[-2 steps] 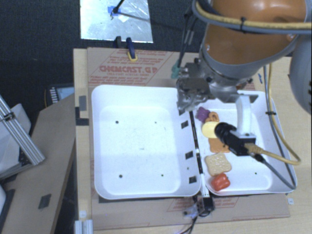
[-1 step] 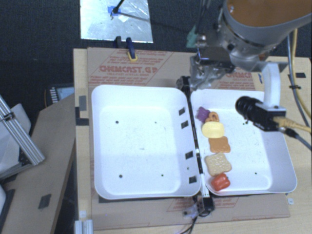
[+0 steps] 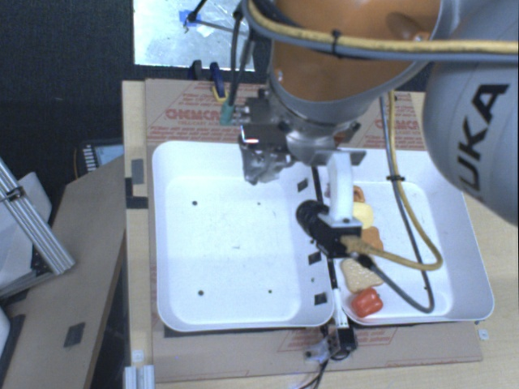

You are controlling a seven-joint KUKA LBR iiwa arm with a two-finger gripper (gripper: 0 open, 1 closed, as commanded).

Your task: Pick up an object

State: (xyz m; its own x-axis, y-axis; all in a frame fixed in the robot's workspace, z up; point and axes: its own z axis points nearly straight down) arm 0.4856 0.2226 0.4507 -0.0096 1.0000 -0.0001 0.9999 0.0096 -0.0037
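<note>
- While I'm leaning in from the right, the left bin (image 3: pixel 227 298) is sitting there with just a few dark specks on its white floor.
- Behind both bins, the cardboard sheet (image 3: pixel 190 108) with red print is poking out along the far edge, and some blue-handled bits (image 3: pixel 215 75) are lying on it.
- My orange band (image 3: pixel 349 31) is taking up most of the top middle, with a yellowish cable (image 3: pixel 365 43) running across it.
- My gripper (image 3: pixel 261 164) is hanging over the far end of the left bin, near the divider between the two bins. Honestly I can't tell how it's set from this angle, and nothing is showing in it.
- A white bracket with a black fitting (image 3: pixel 328 221) is hanging below my wrist, right over the divider.
- The stuff to grab is sitting in the right bin (image 3: pixel 454 298), bunched against its left wall: a yellow piece (image 3: pixel 362 214), an orange-brown piece (image 3: pixel 372 238) just nearer, then a tan toast-like piece (image 3: pixel 358 275), and a red piece (image 3: pixel 366 301) at the near corner.
- A tan and grey hose loop (image 3: pixel 422 258) is draping across the right bin floor beside them.
</note>
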